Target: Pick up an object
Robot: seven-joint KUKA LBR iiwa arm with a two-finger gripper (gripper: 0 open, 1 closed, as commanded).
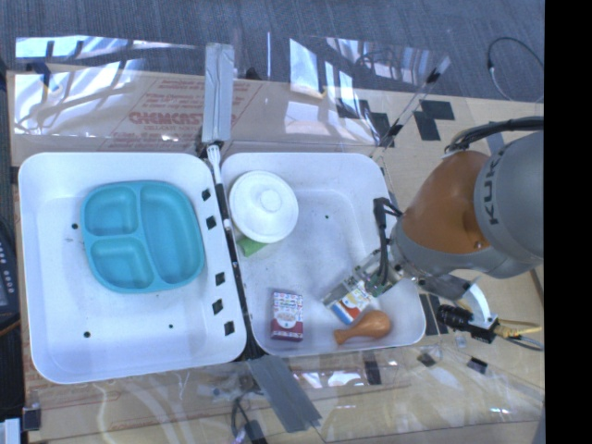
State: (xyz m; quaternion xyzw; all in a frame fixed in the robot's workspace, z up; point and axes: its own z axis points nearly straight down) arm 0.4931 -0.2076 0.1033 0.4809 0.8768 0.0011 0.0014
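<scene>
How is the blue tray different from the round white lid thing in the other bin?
The blue tray is turquoise and roughly square with rounded corners, split into three compartments; the round white lid is a plain circle with a raised knob in its middle. The tray is clearly larger. The tray lies alone in the left bin, while the lid sits in the right bin, overlapping something green. Both lie flat.

Bright, sharp frame; window glare streaks the bench point(305, 72).
</scene>
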